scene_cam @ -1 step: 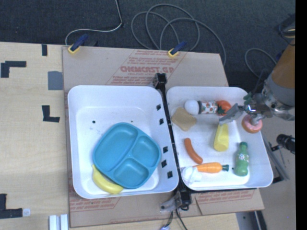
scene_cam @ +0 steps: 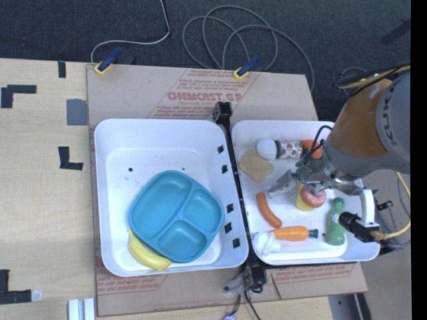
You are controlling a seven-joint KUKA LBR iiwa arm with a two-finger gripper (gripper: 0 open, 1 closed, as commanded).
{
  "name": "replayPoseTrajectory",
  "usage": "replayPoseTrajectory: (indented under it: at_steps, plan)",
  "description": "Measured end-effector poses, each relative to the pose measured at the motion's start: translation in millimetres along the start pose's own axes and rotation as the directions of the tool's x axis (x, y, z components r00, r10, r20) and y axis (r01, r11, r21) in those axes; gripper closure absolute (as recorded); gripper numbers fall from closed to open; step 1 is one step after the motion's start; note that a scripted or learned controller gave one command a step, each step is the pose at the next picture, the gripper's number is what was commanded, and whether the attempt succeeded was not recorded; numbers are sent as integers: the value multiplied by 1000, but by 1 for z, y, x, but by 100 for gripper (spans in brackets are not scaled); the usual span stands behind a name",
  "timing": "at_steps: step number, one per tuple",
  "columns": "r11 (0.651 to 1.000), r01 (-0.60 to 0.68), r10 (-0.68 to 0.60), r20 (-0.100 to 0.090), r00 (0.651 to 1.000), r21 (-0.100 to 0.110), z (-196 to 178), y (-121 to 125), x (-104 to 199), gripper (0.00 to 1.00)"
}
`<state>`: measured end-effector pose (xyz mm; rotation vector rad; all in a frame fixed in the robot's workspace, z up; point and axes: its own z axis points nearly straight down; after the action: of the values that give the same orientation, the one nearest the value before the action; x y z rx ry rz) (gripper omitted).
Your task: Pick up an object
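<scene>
Beneath fingers (scene_cam: 301, 181): pink-yellow toy (scene_cam: 311, 197), touching.

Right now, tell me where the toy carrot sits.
The toy carrot lies near the front edge of the right bin, between the white tube on its left and the green bottle on its right.

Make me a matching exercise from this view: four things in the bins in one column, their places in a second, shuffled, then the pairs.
Things:
1. blue divided plate
2. banana
3. carrot
4. sausage

Places:
A. right bin, near its front wall
B. left bin, on top of the banana
C. right bin, left of the gripper
D. left bin, partly under the plate

Pairs: 1-B, 2-D, 3-A, 4-C
</scene>
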<state>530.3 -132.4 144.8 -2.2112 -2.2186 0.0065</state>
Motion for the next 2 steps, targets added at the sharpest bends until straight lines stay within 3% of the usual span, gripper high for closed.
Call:
replayPoseTrajectory:
  at_steps: [1,2]
  plan:
    - [1000,-1,2,11,1000,-17,60,-7,32,0]
    - [1000,-7,8,18,1000,-29,43,-4,27,100]
